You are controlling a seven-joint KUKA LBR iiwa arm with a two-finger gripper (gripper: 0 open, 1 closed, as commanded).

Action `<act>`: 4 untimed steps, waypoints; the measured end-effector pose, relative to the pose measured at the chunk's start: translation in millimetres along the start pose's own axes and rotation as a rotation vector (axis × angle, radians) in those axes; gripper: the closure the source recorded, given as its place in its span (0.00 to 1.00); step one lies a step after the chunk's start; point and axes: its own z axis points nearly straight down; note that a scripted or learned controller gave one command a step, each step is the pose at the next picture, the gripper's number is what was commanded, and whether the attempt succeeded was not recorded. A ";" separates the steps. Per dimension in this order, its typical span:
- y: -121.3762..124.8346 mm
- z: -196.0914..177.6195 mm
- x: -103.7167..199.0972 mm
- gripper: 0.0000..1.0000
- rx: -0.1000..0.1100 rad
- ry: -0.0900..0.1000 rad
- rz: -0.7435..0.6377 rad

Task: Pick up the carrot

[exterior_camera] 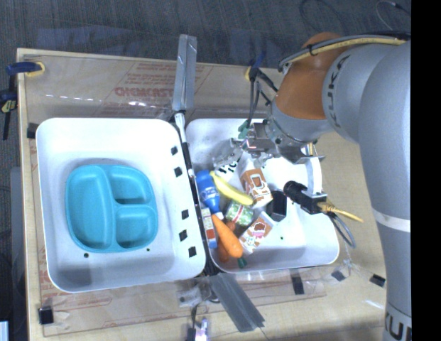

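Observation:
The carrot (227, 239) is orange and lies at the near left of the right bin (316, 244), close to the divider between the bins, with its thick end toward the front. My gripper (240, 146) hangs over the far part of the same bin, above and behind the pile of items, well apart from the carrot. Nothing can be seen held in it.
Around the carrot lie a blue bottle (207, 190), a yellow banana (231, 189), a green packet (238, 213) and two small printed cartons (256, 184) (258, 231). The left bin (50, 190) holds a teal divided tray (113, 206). The arm covers the right bin's far right side.

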 end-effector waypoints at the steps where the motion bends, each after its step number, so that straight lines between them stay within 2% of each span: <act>1: -88.7 64.1 -1.3 0.00 -0.001 0.000 -0.120; 2: -93.5 79.0 6.0 0.00 -0.056 -0.036 -0.193; 3: -87.7 77.2 7.7 0.00 -0.070 -0.047 -0.365; 4: -86.1 77.3 6.3 0.00 -0.074 -0.047 -0.409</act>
